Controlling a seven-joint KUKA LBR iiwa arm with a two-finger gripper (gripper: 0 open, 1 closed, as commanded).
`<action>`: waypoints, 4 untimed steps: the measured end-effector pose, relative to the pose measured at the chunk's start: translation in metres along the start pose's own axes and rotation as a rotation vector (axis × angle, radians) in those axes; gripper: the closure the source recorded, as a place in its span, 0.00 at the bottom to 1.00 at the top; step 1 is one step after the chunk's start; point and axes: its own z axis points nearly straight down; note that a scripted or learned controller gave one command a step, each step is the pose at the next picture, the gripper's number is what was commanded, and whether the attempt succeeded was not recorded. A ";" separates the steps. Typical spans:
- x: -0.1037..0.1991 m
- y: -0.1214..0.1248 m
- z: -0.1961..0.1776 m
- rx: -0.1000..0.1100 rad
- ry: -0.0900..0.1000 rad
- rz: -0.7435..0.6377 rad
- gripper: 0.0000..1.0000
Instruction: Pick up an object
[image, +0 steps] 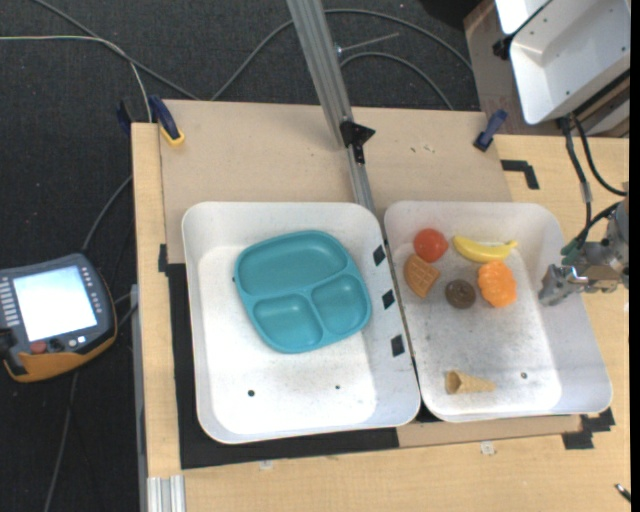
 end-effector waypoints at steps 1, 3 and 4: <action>-0.003 -0.001 -0.064 -0.002 -0.001 0.001 1.00; 0.105 0.005 -0.050 0.008 0.004 -0.003 1.00; 0.153 0.005 -0.053 0.008 0.004 -0.003 1.00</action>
